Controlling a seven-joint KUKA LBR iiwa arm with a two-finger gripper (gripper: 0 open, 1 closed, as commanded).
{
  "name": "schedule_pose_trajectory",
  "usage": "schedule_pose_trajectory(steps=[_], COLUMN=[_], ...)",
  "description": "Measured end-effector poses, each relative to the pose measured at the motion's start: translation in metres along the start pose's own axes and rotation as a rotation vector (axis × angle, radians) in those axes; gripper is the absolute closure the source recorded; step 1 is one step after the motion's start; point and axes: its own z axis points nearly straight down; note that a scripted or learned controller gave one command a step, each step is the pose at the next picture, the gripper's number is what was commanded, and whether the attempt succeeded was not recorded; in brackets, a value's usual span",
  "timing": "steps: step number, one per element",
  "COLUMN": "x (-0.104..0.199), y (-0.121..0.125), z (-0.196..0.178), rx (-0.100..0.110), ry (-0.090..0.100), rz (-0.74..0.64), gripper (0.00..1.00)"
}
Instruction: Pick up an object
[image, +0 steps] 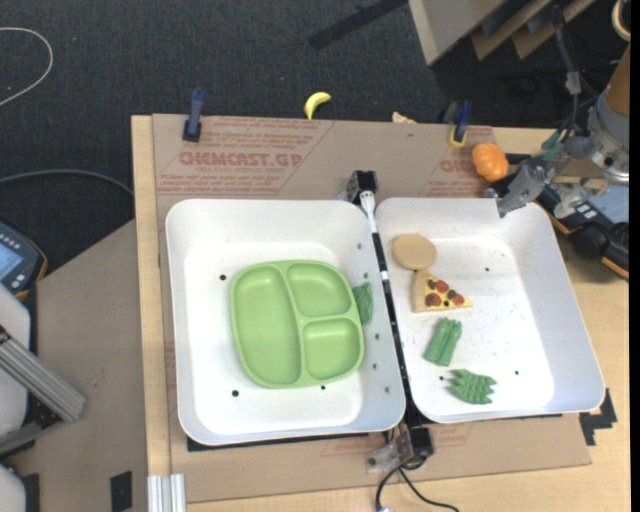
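hovering at the right bin's far corner, the gripper, grip state unclear, should drop squarely over the pizza slice near the bin's left wall.

Setting: robotics lab or test cell. Evidence: counter topped with a printed cardboard sheet fixed by blue clamps; two shallow white bins side by side, joined by a black clip; loose cables on dark carpet; aluminium framing at left; toy food pieces and a green divided plate as test props.
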Motion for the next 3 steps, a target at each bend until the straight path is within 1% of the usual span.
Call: schedule_pose_trajectory(steps=[1, 2, 3], x=[0.076, 0.07, 0.07], y=[-0.038, -0.079, -0.076], z=[0.094, 0.194, 0.179], rx=[0.012, 0.009, -0.003], ry=[0.006, 0.002, -0.001], rz=[-0.006, 0.003, 0.003], gripper=[0.0, 0.0, 1.0])
